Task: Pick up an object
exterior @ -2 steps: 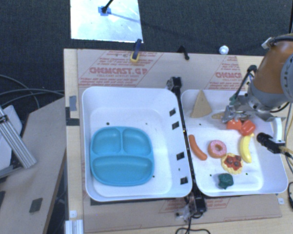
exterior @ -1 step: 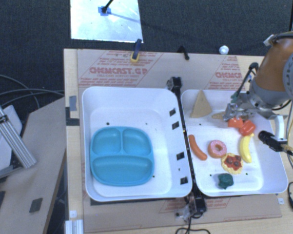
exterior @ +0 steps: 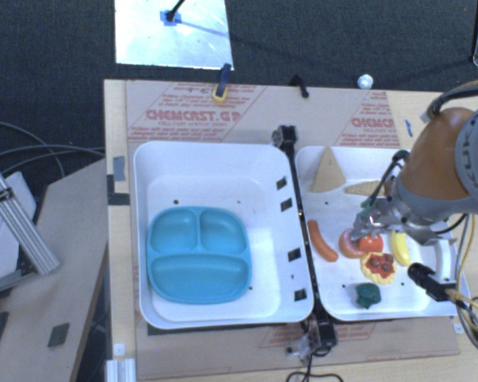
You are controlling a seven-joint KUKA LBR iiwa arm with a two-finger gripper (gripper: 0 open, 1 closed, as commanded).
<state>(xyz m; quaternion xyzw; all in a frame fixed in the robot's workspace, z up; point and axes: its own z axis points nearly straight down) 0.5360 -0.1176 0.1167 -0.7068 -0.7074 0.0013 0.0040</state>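
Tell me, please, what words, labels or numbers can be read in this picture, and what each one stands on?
"CHEMCAST GP": red print on the board under the bins, at its left part behind the left bin.
Red print of the same style on the board's right part behind the right bin: cut off and blurred, so not surely readable.
The smaller red line under the left print: too small to read.

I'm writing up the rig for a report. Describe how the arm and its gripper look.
The arm is a thick rounded body, grey with a broad orange band above the wrist. A dark cable loops over its top from the right. The gripper at its end is small, metallic grey with dark parts. Beside the wrist sit a white bracket and a black cylindrical piece.
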